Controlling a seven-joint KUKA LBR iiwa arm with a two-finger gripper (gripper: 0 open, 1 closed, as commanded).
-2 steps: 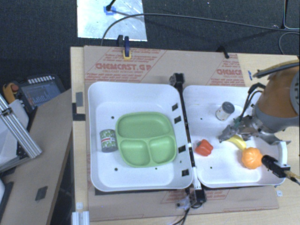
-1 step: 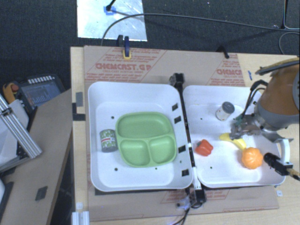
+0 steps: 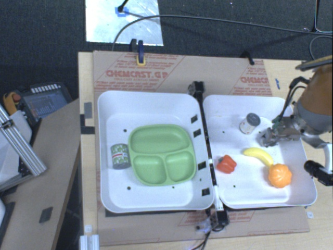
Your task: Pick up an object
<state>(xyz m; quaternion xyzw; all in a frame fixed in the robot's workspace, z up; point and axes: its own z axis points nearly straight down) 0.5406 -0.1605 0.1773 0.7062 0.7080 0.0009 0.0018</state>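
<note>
The right bin (image 3: pixel 291 194) holds a yellow banana (image 3: pixel 259 155), an orange (image 3: pixel 280 175), a red pepper-like piece (image 3: pixel 226 164) and a small grey-capped white bottle (image 3: pixel 250 122). My gripper (image 3: pixel 268 137) reaches in from the right edge and hovers low just above the banana's upper end, right of the bottle. The arm's orange band and grey wrist sit at the far right. Nothing shows between the fingers.
The left bin (image 3: pixel 112 108) carries a green three-compartment plate (image 3: pixel 158 154) and a small green-labelled can (image 3: pixel 120 155) beside it. A black divider clip strip (image 3: pixel 204 150) runs between the bins. A pendant and aluminium rail lie off the bench at left.
</note>
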